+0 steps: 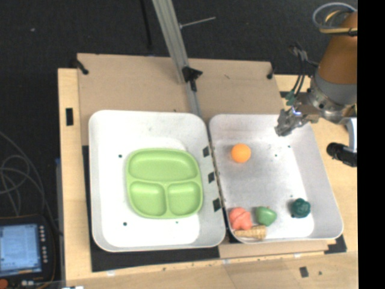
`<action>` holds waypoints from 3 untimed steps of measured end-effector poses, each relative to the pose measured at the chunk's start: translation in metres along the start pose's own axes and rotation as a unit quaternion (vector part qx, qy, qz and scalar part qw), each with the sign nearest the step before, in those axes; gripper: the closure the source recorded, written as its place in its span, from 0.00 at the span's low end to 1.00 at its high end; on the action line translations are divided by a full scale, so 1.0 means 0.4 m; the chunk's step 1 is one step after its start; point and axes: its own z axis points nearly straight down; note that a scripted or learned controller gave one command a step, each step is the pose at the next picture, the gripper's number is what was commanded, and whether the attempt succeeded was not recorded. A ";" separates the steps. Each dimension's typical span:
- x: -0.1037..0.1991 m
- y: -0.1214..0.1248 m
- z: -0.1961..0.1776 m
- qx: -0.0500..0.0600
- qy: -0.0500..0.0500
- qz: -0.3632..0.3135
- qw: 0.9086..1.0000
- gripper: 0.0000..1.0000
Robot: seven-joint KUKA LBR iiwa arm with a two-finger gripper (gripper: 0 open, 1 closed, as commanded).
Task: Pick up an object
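The right bin [301,161] holds an orange ball [241,153] near its upper left. Along its front edge lie a pink-red piece [239,217], a light green piece [265,215] and a pale tan piece [252,233]. A dark green lump [300,208] sits toward the front right. My gripper [287,124] hangs over the bin's far right corner, well right of the orange ball, with nothing seen between its fingers.
The left bin [108,161] carries a green three-compartment tray [163,182]. A metal pole [171,35] slants up from behind the bins. A screen [21,245] stands at the lower left, off the bench.
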 end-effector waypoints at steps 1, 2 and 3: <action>0.146 -0.034 0.016 0.001 0.000 0.000 1.000 1.00; 0.271 -0.084 0.034 0.001 0.000 0.000 1.000 1.00; 0.401 -0.111 -0.001 0.000 0.001 -0.001 1.000 1.00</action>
